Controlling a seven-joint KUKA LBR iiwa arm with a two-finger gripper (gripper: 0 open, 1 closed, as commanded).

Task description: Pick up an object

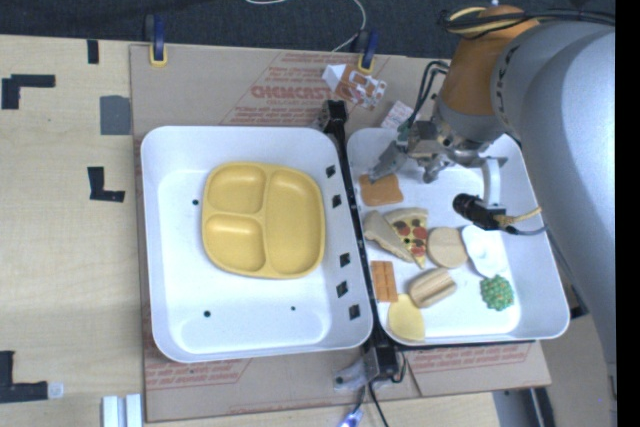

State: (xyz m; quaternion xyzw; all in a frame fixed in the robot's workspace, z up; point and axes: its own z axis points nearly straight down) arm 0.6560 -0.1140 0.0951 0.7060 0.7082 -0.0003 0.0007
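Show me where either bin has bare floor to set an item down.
Left bin: bare floor rings the yellow tray, widest along the near edge. Right bin: a bare strip between the broccoli and the right wall. Crowded around the pizza slice and the bun.

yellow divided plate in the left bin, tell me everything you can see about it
The yellow plate looks like matte plastic, rounded-square, with three compartments: a small upper-left one, a small lower-left one and a long one down its right side. All three hold nothing. It lies flat and right side up near the middle of the left bin, turned slightly askew, resting on the bin floor, apart from the walls.
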